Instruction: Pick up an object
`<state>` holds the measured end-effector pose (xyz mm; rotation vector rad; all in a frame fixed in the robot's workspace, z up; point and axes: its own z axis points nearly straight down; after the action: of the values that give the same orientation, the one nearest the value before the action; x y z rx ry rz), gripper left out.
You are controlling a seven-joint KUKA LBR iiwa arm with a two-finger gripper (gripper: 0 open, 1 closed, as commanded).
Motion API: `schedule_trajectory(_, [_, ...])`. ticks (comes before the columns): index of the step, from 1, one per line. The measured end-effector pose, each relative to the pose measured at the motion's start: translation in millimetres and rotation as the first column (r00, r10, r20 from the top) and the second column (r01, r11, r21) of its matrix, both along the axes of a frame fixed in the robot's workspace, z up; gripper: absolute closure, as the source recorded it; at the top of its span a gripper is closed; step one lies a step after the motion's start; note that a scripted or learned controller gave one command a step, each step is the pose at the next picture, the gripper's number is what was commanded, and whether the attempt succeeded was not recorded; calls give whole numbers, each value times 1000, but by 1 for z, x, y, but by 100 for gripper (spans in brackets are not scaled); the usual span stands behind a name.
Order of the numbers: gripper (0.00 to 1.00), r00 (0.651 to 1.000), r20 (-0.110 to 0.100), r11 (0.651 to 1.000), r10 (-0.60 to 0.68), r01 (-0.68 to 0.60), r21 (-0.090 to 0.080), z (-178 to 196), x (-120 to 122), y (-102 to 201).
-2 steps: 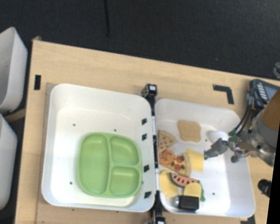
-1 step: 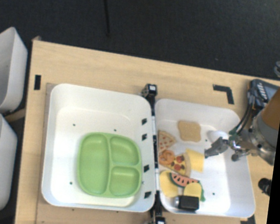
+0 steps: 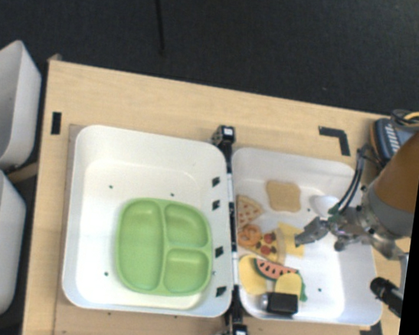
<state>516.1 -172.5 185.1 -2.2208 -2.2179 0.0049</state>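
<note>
The right bin (image 3: 331, 296) holds several toy foods: a tan toast slice (image 3: 283, 196), a pizza wedge (image 3: 248, 210), a yellow cheese piece (image 3: 288, 235), a watermelon slice (image 3: 275, 270) and a black block (image 3: 281, 303). My gripper (image 3: 326, 240) hangs over the middle right of this bin, just right of the cheese. Its two grey fingers are spread apart and open, with nothing between them. The left fingertip (image 3: 310, 236) sits close to the cheese's edge; I cannot tell whether it touches.
The left bin (image 3: 83, 184) carries a green divided plate (image 3: 164, 245). A ridge with black clips (image 3: 224, 227) separates the bins. The arm's orange band (image 3: 401, 178) rises at the right. The wooden bench (image 3: 164, 102) surrounds both bins.
</note>
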Motion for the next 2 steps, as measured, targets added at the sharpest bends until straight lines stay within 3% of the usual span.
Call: schedule_trajectory(2, [0,1000,2,1000,-4,4,1,-86,0,3])
